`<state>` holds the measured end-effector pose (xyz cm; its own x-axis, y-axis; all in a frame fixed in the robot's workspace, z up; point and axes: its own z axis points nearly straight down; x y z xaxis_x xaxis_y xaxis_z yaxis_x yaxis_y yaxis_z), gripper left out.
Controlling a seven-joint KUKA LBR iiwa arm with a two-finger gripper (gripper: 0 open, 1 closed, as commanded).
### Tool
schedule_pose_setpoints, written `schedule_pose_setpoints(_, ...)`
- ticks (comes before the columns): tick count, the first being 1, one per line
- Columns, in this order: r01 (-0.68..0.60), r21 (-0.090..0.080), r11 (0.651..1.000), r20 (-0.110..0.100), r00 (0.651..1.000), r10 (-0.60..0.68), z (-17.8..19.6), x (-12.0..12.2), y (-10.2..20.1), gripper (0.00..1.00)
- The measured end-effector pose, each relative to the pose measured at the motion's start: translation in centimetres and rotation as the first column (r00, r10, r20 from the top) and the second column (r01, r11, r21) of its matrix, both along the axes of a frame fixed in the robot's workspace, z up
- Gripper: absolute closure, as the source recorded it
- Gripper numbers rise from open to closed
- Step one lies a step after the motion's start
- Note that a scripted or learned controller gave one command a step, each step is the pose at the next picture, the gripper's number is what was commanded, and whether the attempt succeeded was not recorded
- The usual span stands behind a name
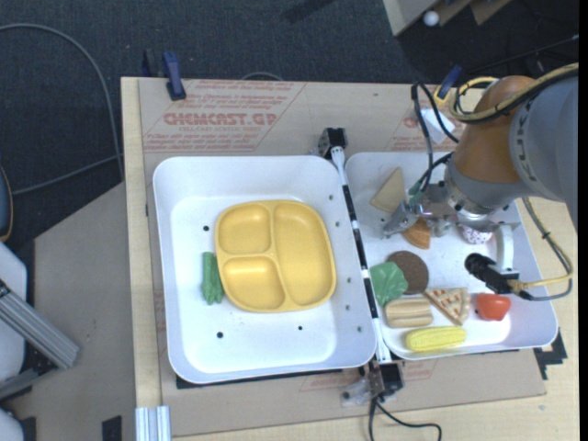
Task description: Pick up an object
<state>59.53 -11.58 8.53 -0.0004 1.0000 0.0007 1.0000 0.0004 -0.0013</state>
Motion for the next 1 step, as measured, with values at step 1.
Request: schedule_pose_setpoints(1, 0.001, -0.001, 1.000, 0.003, 1.000, -0.001, 1.07, 0.08, -0.01, 1.00)
